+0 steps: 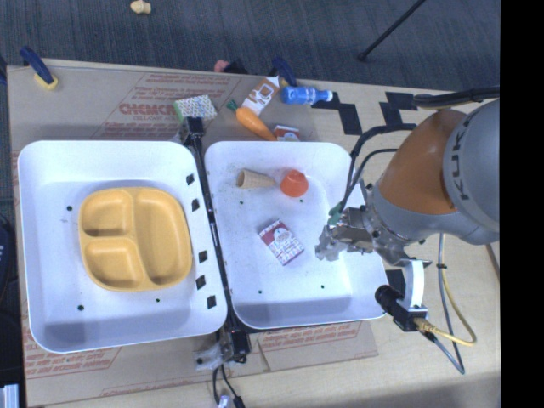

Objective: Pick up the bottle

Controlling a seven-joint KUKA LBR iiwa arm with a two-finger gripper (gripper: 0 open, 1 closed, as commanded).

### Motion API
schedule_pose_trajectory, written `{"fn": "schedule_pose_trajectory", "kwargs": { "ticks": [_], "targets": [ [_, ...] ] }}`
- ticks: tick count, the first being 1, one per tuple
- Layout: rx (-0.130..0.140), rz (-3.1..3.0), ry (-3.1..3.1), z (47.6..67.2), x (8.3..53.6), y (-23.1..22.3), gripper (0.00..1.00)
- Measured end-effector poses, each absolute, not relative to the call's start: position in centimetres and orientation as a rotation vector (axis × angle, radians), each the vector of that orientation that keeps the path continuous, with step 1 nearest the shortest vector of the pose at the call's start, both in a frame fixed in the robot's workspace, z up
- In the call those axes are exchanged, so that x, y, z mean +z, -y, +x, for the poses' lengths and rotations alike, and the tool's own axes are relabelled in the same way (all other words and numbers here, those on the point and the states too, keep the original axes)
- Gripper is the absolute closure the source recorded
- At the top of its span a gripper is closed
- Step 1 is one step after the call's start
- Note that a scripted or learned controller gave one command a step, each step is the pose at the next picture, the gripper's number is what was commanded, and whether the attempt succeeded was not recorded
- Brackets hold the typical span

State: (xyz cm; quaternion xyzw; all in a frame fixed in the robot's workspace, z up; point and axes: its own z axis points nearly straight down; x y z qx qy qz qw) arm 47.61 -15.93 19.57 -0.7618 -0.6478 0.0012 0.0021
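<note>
The bottle (304, 95) lies on its side on the surface (136, 100) in the upper middle of the frame, beyond the top rim of the right bin (280, 308) and outside both bins. Next to it, to its left, lie a carrot (253, 122) and a small carton (260, 94). The gripper (333, 241) sits low inside the right bin near its right wall; how far it is open cannot be told. In that bin a cone (255, 178), an orange cup (294, 183) and a red packet (280, 241) leave bare floor along the bottom edge. The left bin (42, 313) holds a yellow divided plate (134, 236).
</note>
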Motion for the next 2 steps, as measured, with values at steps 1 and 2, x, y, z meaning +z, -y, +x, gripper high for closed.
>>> {"fn": "schedule_pose_trajectory", "kwargs": {
  "ticks": [1,2],
  "targets": [
    [0.003,-2.514,1.882,47.6,20.2,16.0,1.0],
    [0.003,-2.429,1.984,47.6,20.5,14.6,1.0]
  ]
}}
